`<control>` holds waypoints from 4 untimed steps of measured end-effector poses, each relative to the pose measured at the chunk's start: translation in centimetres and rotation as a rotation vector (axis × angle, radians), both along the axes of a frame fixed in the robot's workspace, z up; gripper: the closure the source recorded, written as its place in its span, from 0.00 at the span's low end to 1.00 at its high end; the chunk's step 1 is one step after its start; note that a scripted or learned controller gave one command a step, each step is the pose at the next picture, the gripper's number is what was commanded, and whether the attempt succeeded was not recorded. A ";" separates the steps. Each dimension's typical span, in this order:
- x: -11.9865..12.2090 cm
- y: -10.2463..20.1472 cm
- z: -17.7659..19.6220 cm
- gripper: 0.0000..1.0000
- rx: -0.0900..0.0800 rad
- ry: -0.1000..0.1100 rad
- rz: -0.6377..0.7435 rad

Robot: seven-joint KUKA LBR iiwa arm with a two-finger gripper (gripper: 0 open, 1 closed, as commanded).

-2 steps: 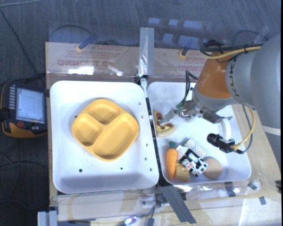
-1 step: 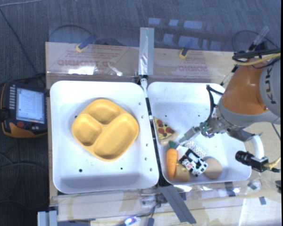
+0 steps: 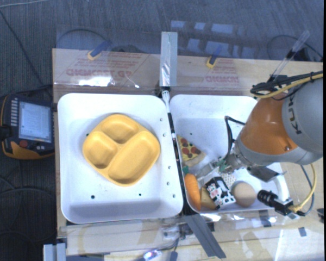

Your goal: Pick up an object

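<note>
From above, my jaws (image 3: 224,166) hang low in the right bin (image 3: 206,113), their gap unreadable; near them lie a smooth egg (image 3: 243,193), a glossy orange carrot (image 3: 192,188), a pizza slice (image 3: 190,150); the left bin (image 3: 76,200) holds a yellow three-lobed tray (image 3: 121,148).

The grey arm (image 3: 309,124) reaches in from the right; its orange-banded wrist angles down-left; gripper (image 3: 224,166) low.

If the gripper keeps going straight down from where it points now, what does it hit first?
Probably the black-and-white patterned object lying just below the gripper in the right bin, beside the egg. Depth is hard to judge from this slanted view.
</note>
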State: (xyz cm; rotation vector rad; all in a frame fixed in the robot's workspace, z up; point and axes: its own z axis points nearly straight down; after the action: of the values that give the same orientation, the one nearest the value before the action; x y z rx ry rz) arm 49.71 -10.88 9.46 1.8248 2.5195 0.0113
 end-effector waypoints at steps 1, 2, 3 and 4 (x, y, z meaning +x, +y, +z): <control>7.8 -0.4 -0.5 0.00 0.011 0.017 -0.046; 14.5 0.1 -0.5 0.00 0.010 0.017 -0.056; 14.3 0.1 0.3 1.00 0.009 0.025 -0.055; 16.1 7.4 8.9 1.00 0.012 0.029 -0.157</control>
State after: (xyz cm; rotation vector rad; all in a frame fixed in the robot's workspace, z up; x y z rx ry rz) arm 65.84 -3.44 18.38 2.0356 2.3916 -0.0039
